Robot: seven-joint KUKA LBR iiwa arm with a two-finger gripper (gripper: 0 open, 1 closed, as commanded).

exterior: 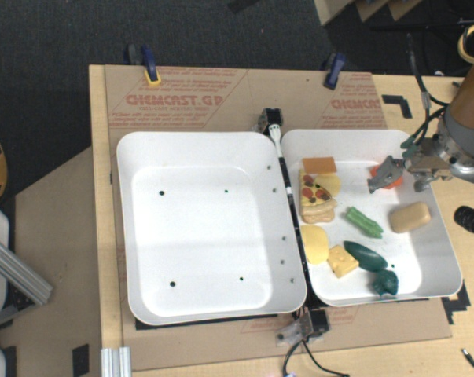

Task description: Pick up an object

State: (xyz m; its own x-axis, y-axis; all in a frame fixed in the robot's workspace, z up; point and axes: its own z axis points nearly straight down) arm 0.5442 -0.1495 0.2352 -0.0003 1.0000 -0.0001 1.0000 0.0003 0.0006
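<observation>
My gripper [400, 179] hangs over the back right part of the right bin [441, 250], its two grey fingers spread open and pointing down. A small red-orange object [389, 179] lies right by the left fingertip [380, 181], partly hidden by it; I see nothing clasped between the fingers. A tan bread-like piece [409, 217] sits just in front of the gripper. Further left lie a green pea pod [365, 221], an orange block [319, 166] and a pizza slice toy [317, 194].
Near the right bin's front lie a yellow round piece [315, 242], a cheese wedge [343, 264], a dark green vegetable [367, 255] and a teal piece [384, 283]. The left bin [142, 163] adjoins it across a black divider [288, 195].
</observation>
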